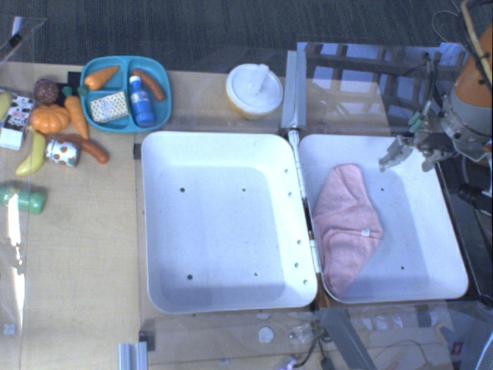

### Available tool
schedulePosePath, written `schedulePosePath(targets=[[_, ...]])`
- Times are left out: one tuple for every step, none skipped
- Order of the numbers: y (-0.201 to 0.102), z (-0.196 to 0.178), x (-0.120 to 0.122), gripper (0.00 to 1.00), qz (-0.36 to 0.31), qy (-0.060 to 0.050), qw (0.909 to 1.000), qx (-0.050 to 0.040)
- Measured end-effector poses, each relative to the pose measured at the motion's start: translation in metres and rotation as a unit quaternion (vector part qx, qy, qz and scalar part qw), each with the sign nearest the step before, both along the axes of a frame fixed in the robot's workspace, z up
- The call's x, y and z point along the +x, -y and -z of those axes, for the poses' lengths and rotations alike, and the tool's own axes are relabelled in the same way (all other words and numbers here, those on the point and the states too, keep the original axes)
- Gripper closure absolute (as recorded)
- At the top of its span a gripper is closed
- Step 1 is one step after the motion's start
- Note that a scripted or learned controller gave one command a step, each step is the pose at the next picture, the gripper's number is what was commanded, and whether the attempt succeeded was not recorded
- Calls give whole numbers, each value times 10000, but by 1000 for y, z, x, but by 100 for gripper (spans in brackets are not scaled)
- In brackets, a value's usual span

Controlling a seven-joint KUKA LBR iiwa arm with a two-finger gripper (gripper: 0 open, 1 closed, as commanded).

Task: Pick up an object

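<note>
Camera view, looking down: my gripper (410, 154) hangs at about two o'clock over the right bin (431, 230), its fingers (393, 155) spread apart with nothing between them. A pink cloth (345, 226) lies crumpled in that bin's left half, toward seven o'clock from my fingertips and apart from them. Touching it along one side sits the left bin (223, 222). Off at ten o'clock on the bench — a blue divided plate (127, 92) of toy food, and a white lidded cup (255, 89) near twelve.
</note>
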State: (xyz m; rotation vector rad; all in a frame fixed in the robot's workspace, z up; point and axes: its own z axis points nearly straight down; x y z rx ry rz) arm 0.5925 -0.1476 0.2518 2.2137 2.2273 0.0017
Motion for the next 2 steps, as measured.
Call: schedulePosePath(targets=[[-13,96,-29,0,-47,-6,10000,1],[18,162,-51,0,-718,65,9974,-15]])
